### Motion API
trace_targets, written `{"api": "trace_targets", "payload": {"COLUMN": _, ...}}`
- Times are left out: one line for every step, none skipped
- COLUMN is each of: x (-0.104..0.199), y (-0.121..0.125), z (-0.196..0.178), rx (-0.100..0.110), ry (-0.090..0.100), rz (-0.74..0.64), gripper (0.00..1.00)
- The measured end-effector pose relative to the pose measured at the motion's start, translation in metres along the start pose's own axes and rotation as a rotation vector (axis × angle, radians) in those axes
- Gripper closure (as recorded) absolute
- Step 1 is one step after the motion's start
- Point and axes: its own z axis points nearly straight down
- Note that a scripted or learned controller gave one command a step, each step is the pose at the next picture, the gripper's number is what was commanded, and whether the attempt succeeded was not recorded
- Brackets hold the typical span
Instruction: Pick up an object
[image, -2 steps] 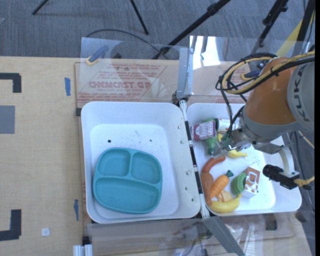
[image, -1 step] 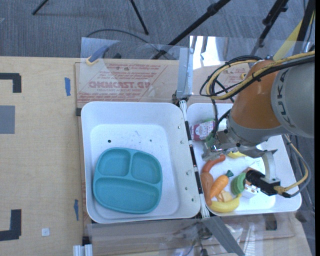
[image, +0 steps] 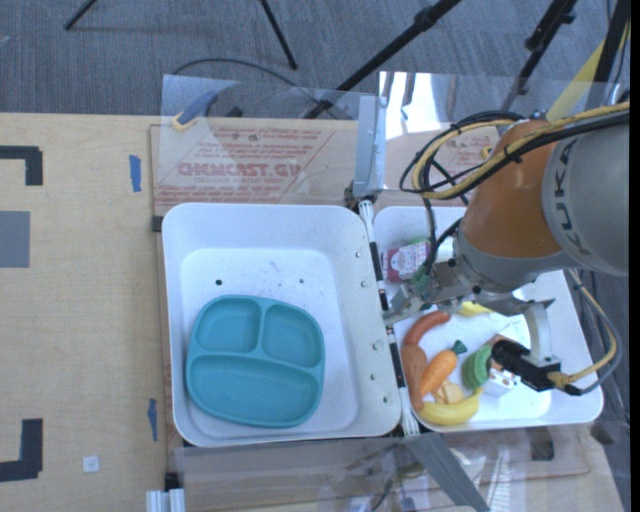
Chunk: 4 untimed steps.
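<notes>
Gripper (image: 436, 290) sits low over the right bin (image: 532, 408), at that bin's left side and mostly hidden under the orange wrist. Open or closed: cannot tell. Nothing visibly held.

The right bin holds all the loose items, bunched in its left and near half:
- dark red packet (image: 405, 260) by the left wall toward the far edge, just beside the gripper
- red-orange chili (image: 428, 325) just nearward of the gripper, lying at a slant
- small yellow piece (image: 473, 310) right of the chili
- carrot (image: 438, 370) with a green top, below the chili, tilted, close to or touching it
- orange piece (image: 411, 362) against the left wall, touching the carrot's side
- green vegetable (image: 478, 364) right of the carrot, just beside it
- small white item (image: 497, 386) next to the green vegetable, too small to identify
- banana (image: 450, 410) along the near edge at the near-left corner, curved, under the carrot tip

Left bin (image: 262, 232) touches the right bin along their shared edge. It holds one teal divided plate (image: 257, 360) with three compartments, lying flat in the near-left part of the bin, its near rim up against the bin's near wall.

Both bins sit on the tan counter (image: 80, 320), at its right side. A clear plastic sheet (image: 250, 160) with red lettering lies at the far edge behind the left bin. Blue tape bits (image: 135, 172) are on the counter left of the bins.
</notes>
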Motion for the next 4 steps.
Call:
{"api": "trace_targets", "payload": {"x": -0.006, "y": -0.046, "z": -0.097, "rx": -0.002, "ry": -0.002, "rz": 0.081, "gripper": 0.00}}
{"api": "trace_targets", "payload": {"x": -0.045, "y": -0.016, "z": 0.000, "rx": 0.000, "ry": 0.000, "rz": 0.026, "gripper": 0.00}}
{"api": "trace_targets", "payload": {"x": -0.101, "y": 0.035, "z": 0.079, "rx": -0.005, "ry": -0.003, "rz": -0.219, "gripper": 0.00}}
{"api": "trace_targets", "payload": {"x": -0.128, "y": 0.059, "z": 0.095, "rx": -0.011, "ry": -0.006, "rz": -0.178, "gripper": 0.00}}
